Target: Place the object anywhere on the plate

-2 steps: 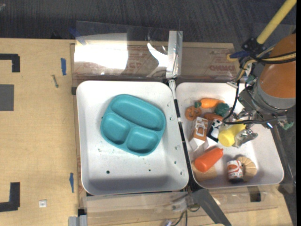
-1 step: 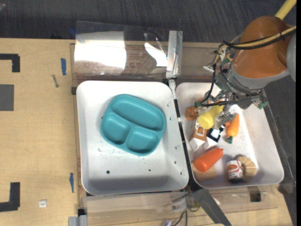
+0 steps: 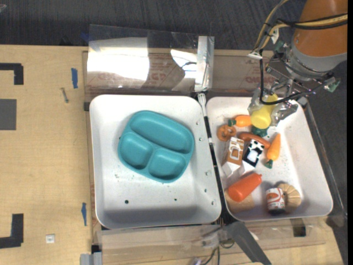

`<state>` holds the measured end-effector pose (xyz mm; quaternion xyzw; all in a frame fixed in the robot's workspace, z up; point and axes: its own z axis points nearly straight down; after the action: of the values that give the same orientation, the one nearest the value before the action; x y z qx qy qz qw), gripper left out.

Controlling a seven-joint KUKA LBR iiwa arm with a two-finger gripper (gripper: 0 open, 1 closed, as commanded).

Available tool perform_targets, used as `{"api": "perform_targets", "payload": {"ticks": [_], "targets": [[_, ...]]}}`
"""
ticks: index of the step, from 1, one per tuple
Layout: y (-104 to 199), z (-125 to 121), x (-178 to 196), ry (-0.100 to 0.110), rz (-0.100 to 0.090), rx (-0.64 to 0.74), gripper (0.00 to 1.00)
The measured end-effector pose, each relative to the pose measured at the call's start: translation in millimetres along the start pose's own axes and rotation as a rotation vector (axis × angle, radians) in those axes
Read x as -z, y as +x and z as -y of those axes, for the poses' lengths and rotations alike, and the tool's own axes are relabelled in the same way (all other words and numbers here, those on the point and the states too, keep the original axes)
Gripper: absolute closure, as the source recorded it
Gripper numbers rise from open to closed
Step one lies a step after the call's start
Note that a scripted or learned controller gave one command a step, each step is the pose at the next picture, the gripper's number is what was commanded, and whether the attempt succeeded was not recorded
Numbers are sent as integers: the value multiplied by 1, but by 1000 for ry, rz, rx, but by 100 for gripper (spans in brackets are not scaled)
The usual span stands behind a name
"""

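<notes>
A teal plate (image 3: 156, 145) with three compartments lies in the left white bin (image 3: 110, 197). In the right white bin (image 3: 314, 164), a yellow fruit-like object (image 3: 261, 117) rests at the far end of a heap of toys. My gripper (image 3: 271, 107) hangs low over that far end, open, with one finger on each side of the yellow object's top. The object still sits on the heap. The arm's orange band (image 3: 325, 4) is above it at the upper right.
The right bin also holds small orange pieces (image 3: 226, 131), an orange carrot shape (image 3: 273, 147), a black-and-white card (image 3: 253, 151), a patterned box (image 3: 236, 150), a red-orange bottle shape (image 3: 244, 186) and a tan-and-red toy (image 3: 281, 197). A clear panel (image 3: 149, 65) stands behind the left bin.
</notes>
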<state>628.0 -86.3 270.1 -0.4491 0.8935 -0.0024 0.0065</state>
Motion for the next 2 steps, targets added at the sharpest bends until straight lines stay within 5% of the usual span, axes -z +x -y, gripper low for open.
{"api": "perform_targets", "payload": {"ticks": [1,2], "targets": [[-50,-81,-47,-12,-4,60,100],[32,-69,-8,-3,-6,118,100]]}}
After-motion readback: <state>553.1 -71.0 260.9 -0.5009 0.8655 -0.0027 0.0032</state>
